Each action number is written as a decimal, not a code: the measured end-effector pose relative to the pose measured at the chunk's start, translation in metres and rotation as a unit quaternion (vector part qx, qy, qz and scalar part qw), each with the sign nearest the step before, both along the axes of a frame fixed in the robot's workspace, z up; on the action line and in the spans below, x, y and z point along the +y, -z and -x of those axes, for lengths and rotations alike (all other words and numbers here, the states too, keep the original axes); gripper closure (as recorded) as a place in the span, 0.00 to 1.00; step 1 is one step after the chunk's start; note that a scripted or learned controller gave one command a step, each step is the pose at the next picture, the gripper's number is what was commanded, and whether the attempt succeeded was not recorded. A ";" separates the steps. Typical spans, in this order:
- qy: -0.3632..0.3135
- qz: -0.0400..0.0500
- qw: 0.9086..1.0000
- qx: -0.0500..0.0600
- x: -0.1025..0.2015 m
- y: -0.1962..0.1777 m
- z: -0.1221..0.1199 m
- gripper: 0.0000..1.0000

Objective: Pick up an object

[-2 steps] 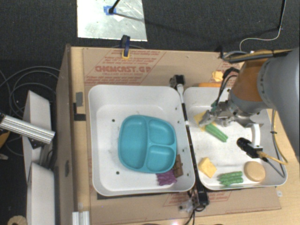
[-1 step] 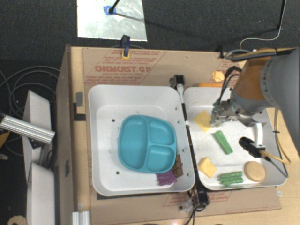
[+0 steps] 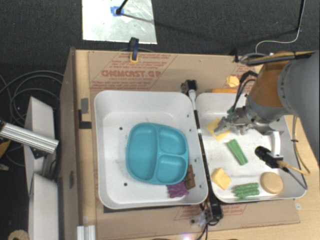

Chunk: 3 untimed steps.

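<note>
Fingers low in right bin, upper-left part; released or clenched, cannot tell. Yellow block touching or just left of tips, no grasp visible. Green stick just below. Second yellow block, green pod, tan disc near front wall. Left bin: teal divided plate, purple piece.
</note>
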State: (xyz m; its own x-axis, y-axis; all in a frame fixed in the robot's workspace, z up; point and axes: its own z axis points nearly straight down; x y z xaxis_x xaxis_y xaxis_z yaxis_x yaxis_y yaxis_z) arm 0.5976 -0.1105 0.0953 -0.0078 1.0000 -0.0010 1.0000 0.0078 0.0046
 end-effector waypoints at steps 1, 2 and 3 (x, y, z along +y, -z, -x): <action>0.005 -0.001 1.000 0.005 -0.014 0.012 0.064 0.00; 0.003 0.000 1.000 0.001 -0.012 0.000 0.059 1.00; -0.002 -0.001 1.000 -0.002 0.057 -0.094 0.052 1.00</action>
